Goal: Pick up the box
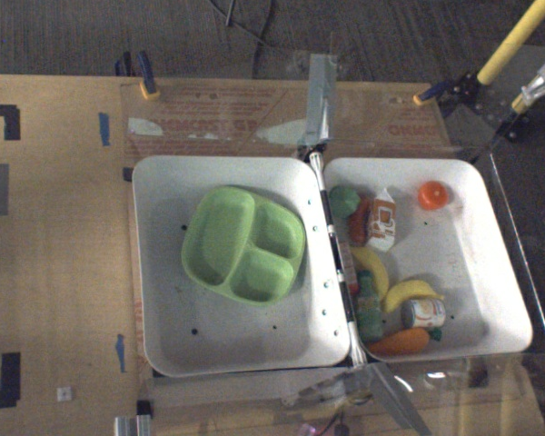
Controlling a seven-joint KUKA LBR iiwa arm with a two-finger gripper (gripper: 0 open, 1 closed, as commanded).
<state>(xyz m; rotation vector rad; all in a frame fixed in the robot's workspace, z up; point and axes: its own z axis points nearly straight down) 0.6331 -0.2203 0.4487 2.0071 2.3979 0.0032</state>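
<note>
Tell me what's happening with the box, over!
Box lying in right bin, not gripped. Hot dog touching its left side, banana just below.

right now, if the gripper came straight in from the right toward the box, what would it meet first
Likely the box itself: bare bin floor lies before it; the orange ball sits just off that line.

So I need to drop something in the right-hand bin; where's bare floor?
Bare floor lies right of the bananas and below the orange ball, out to the right bin's wall. The left edge by the divider is crowded, carton included.
</note>
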